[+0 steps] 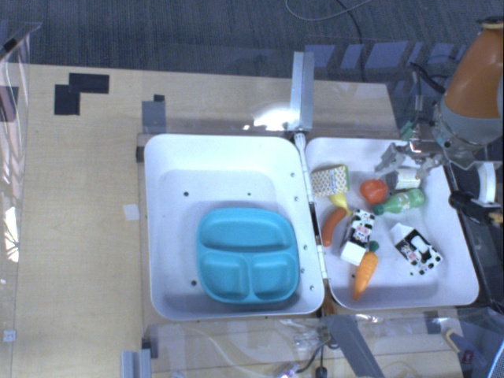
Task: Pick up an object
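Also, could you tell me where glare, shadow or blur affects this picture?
Camera view: bright glare on the bench just above the left white bin; soft shadow under the blue divided plastic tray; the grey two-finger gripper looks slightly soft; the small toys are low-resolution.

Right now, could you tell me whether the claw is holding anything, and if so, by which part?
Nothing is visibly held. The claw hangs over the right bin, just above the red tomato-like toy and the green toy, with no object between its fingers.
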Robot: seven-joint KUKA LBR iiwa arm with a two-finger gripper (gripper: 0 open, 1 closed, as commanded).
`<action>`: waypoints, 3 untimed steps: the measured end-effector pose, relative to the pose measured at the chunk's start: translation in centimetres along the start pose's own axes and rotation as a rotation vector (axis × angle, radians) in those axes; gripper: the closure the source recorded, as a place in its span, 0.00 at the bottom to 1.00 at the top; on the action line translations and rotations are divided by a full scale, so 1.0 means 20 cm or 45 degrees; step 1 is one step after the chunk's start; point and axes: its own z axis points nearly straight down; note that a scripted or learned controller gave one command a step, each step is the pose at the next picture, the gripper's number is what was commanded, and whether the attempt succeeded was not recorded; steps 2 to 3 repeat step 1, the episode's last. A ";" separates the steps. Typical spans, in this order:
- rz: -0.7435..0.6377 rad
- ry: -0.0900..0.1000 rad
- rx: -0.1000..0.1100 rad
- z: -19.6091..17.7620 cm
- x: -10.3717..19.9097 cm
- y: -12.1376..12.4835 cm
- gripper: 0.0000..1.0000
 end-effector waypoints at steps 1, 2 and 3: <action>-0.127 -0.004 -0.011 0.61 -0.14 -0.04 0.00; -0.127 -0.004 -0.011 0.61 -0.14 -0.04 0.00; -0.127 -0.004 -0.011 0.61 -0.14 -0.04 0.00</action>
